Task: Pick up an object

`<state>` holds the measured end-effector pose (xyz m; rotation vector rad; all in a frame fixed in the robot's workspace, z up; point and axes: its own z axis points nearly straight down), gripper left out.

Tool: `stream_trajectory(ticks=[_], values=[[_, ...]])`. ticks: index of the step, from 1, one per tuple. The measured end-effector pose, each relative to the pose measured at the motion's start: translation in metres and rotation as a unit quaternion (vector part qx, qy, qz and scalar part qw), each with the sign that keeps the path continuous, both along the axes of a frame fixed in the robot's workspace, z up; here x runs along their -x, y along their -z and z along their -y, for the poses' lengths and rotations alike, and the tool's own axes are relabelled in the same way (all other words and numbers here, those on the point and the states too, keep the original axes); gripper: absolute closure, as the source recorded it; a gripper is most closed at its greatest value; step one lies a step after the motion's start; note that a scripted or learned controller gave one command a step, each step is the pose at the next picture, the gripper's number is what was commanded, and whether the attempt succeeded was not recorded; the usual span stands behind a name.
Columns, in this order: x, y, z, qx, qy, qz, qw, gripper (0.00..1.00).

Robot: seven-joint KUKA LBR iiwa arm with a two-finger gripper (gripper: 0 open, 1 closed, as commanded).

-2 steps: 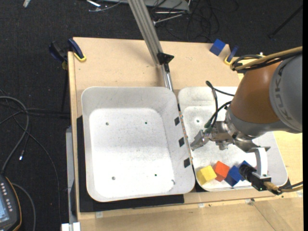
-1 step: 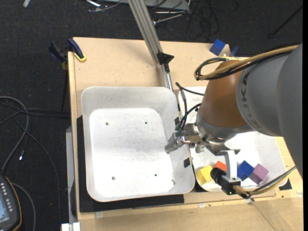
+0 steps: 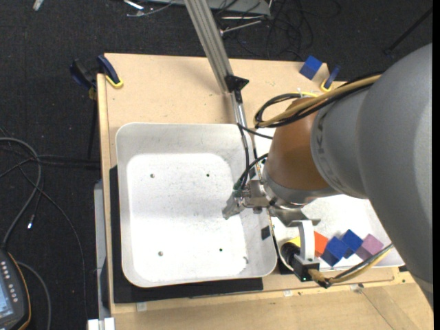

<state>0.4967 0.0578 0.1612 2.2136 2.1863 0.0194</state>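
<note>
My gripper hangs low over the right rim of the left bin, under the big grey arm with its orange band. At the front of the right bin lie an orange block, two blue blocks and a purple block, all to the right of the gripper and apart from it. A small yellow piece sits beside the orange block. The arm hides most of the right bin.
A blue block and a yellow piece rest on the wooden bench behind the bins. A metal pole slants down from the top to the bench. A blue and yellow clamp grips the bench's back left corner.
</note>
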Motion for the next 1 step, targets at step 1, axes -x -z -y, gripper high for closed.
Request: stream_trajectory(ticks=[1], values=[[-0.0047,0.0037,-0.0021,0.0022,0.0,0.01,0.9999,0.0]])
